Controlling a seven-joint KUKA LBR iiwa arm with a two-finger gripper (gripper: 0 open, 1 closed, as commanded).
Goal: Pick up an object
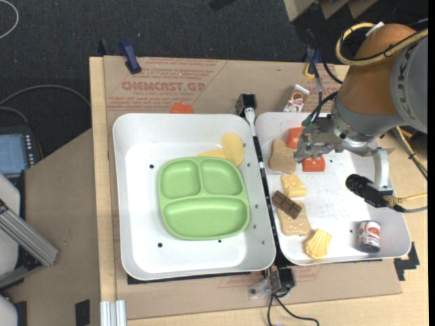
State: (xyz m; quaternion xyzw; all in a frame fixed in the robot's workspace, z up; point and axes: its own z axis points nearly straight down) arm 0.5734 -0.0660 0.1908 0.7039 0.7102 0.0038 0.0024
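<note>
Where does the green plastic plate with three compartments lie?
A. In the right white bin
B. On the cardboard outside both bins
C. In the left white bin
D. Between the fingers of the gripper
C. The green plastic plate with three compartments rests flat on the floor of the left white bin, apart from the gripper, which is over the right white bin.

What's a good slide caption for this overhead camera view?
KUKA arm's gripper lowered over an orange block in the right bin, while a green divided tray sits in the left bin.
</note>
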